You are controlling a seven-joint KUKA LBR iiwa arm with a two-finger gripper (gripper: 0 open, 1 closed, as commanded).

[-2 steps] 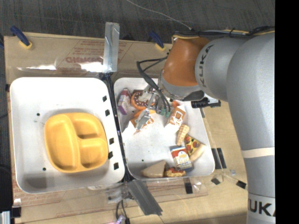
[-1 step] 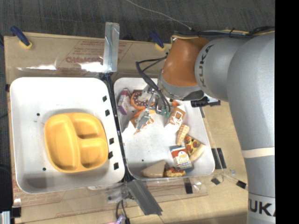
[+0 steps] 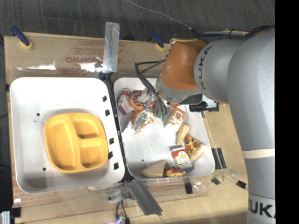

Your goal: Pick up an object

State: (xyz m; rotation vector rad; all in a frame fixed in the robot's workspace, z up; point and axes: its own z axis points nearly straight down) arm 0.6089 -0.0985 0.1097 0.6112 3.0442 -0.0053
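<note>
The right bin [image 3: 154, 146] holds several toy food items. At its far left lie a purple packet [image 3: 124, 101] and a round orange piece [image 3: 137, 100]. An orange-and-white piece [image 3: 144, 120] lies just below them. My gripper [image 3: 153, 107] is down in the far part of this bin, right beside the round orange piece and the orange-and-white piece. The wrist hides its tip. An orange-and-white carton [image 3: 176, 117] lies to the gripper's right.
Lower in the right bin are a bread stick [image 3: 181, 134], a pizza slice [image 3: 194, 147], a small can [image 3: 181, 157] and a tan wedge [image 3: 153, 171]. The left bin [image 3: 28, 97] holds a yellow divided tray [image 3: 74, 140]. The arm covers the right bin's far right corner.
</note>
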